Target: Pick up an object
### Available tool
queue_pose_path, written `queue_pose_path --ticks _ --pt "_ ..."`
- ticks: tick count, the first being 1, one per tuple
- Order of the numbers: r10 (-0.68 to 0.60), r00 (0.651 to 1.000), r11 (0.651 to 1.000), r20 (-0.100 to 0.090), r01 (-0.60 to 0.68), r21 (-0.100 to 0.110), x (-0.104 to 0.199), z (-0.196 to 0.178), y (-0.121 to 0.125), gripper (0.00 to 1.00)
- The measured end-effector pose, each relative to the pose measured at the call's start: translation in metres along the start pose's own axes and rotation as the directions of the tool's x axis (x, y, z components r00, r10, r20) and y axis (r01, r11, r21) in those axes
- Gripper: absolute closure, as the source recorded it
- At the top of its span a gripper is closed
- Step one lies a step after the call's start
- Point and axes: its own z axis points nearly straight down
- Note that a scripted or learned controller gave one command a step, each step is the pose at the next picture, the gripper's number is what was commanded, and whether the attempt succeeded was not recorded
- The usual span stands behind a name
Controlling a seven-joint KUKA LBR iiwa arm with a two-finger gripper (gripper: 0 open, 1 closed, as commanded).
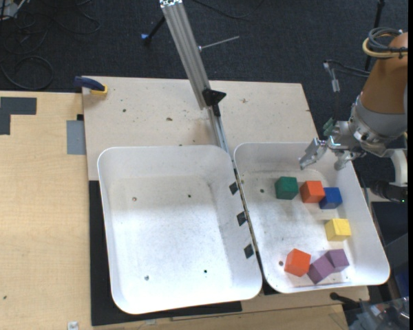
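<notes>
- Camera view showed you the candidate objects all in the right bin [372,243]: a green block [286,188], an orange block [312,191] just beside it, and a blue block [331,197] touching that orange one on its right.
- Below those you had a yellow block [338,228] on its own, then a second orange block [297,262] near the bin's front edge, with two purple blocks [328,264] pressed together just to its right.
- Your gripper [327,154] hung over the back part of the right bin, above and behind the green–orange–blue cluster and apart from every block.
- Its two fingers stood spread apart with open space between them — nothing was held.
- One finger [310,155] pointed down and left toward the bin floor; the other sat nearer the bin's right wall.
- The arm [385,95] came in from the right, its orange band above the grey wrist.
- The left bin [124,184] lay beside the right one, with a row of small black clips [241,218] along the shared edge.
- A slanted aluminium post [187,47] rose behind the bins, and a small blue and yellow clamp [91,85] sat at the bench's [151,108] back left corner.
</notes>
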Motion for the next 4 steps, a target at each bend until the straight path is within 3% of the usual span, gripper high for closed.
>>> queue_pose_path --ticks 1,2,3,4 --pt "-0.003 1.000 1.000 0.002 0.003 -0.005 0.000 -0.003 0.001 0.00" --pt "0.001 1.000 1.000 0.001 -0.001 -0.001 -0.003 0.042 0.001 0.00" --pt "0.001 1.000 1.000 0.003 -0.001 -0.014 -0.001 0.088 -0.005 0.00" --pt "0.002 1.000 1.000 0.009 -0.002 -0.030 -0.004 0.085 -0.001 0.00"
